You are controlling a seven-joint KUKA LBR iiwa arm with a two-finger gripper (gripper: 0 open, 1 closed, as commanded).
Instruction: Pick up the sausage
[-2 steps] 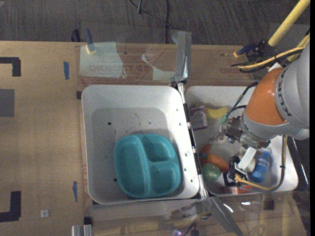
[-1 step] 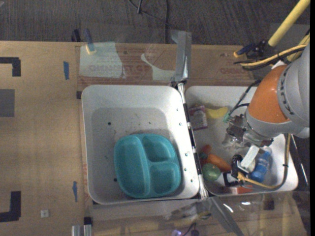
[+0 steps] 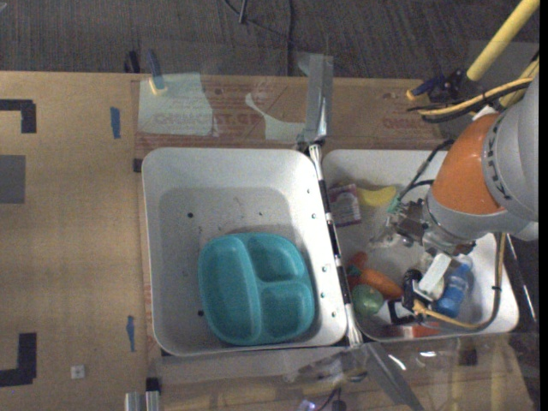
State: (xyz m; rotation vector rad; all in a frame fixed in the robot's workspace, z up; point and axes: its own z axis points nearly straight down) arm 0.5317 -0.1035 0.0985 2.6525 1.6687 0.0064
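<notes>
Camera view: gripper (image 3: 409, 228) sits low over the right bin (image 3: 505, 315), roughly mid-bin, and it's hidden under the wrist, so can't tell whether it's open or closed. Sausage (image 3: 381, 282) looks like the orange-red stick lying on the bin floor toward the near-left of the gripper, close to it but apart. Green ball (image 3: 366, 300) is just beside the sausage's left end, and a small red piece (image 3: 355, 264) lies near the divider wall. Blue bottle (image 3: 455, 289) is under the wrist on the right side. Yellow item (image 3: 378, 197) and a small printed packet (image 3: 345, 205) are at the far-left end of that bin. Left bin (image 3: 171, 187) holds a teal divided plate (image 3: 257, 288) in its near-right area. Both bins sit on a cardboard-covered bench (image 3: 68, 255).
</notes>
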